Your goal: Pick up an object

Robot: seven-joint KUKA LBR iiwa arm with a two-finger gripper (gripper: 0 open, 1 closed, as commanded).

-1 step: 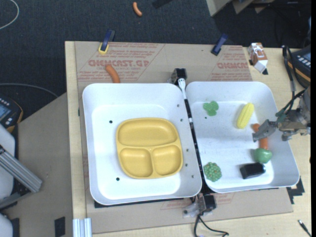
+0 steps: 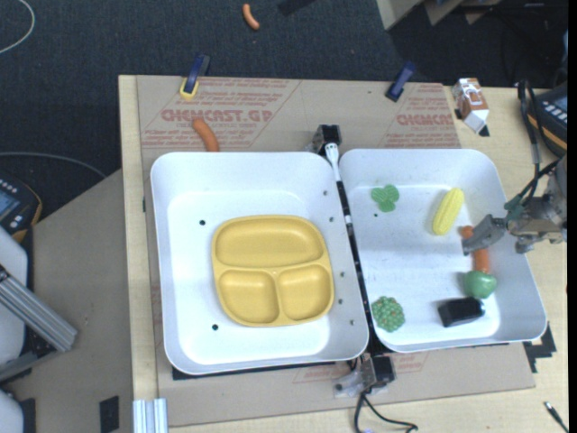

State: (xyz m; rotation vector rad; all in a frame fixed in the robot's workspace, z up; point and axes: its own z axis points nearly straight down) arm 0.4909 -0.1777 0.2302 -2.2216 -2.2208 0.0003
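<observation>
Dark carpet surrounds the wooden tabletop (image 2: 108, 233), which carries two shallow white bins. One yellow three-compartment plastic tray (image 2: 272, 270) lies in the left bin (image 2: 176, 242). Six small things sit in the right bin (image 2: 424, 327): one yellow corn cob (image 2: 447, 211), one light green leafy piece (image 2: 386, 197), one round speckled green ball (image 2: 388, 313), one black block (image 2: 461, 311), one green rounded toy (image 2: 479, 283) and, just above it, one orange piece (image 2: 481, 260), possibly a carrot. At the bin's right rim the gripper (image 2: 491, 231) hovers near that orange piece; whether its grey fingers are parted cannot be told.
</observation>
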